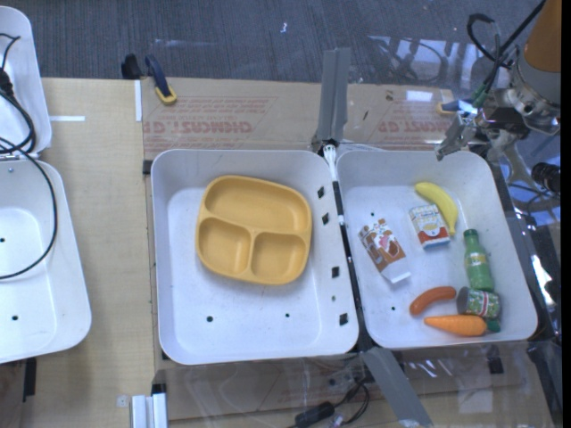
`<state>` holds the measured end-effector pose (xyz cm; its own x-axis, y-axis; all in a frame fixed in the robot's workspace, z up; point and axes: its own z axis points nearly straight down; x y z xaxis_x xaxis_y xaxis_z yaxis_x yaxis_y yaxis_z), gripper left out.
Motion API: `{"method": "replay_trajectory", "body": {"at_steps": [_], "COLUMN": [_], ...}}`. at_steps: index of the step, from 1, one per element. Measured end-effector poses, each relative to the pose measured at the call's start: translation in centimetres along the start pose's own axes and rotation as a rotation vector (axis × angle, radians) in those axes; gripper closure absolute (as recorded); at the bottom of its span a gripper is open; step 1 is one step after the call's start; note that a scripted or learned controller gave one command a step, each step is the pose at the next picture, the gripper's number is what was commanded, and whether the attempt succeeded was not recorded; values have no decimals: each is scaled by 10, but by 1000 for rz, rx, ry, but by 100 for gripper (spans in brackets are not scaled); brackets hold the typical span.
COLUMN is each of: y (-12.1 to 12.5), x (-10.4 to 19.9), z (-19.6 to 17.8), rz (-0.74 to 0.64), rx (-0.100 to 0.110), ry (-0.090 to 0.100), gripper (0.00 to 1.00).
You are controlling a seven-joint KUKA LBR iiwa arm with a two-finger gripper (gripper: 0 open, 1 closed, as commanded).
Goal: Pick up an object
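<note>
The tool [464, 132] hangs above the far edge of the right bin [393, 324], its state impossible to tell, while the banana [439, 203] lies inside near that edge.

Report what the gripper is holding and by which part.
Nothing is held. The gripper hangs at the right bin's far edge, apart from the banana and other items.

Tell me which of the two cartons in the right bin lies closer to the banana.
The small red and white carton: it lies right beside the banana. The brown carton sits farther left, toward the bin's middle.
</note>
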<state>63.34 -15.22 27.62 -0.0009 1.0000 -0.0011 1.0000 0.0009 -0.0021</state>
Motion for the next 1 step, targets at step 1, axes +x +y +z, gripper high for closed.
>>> {"method": "replay_trajectory", "body": {"at_steps": [1], "y": [-9], "x": [-29], "z": [125], "rz": [-42], "rx": [0], "ry": [1], "gripper": [0]}}
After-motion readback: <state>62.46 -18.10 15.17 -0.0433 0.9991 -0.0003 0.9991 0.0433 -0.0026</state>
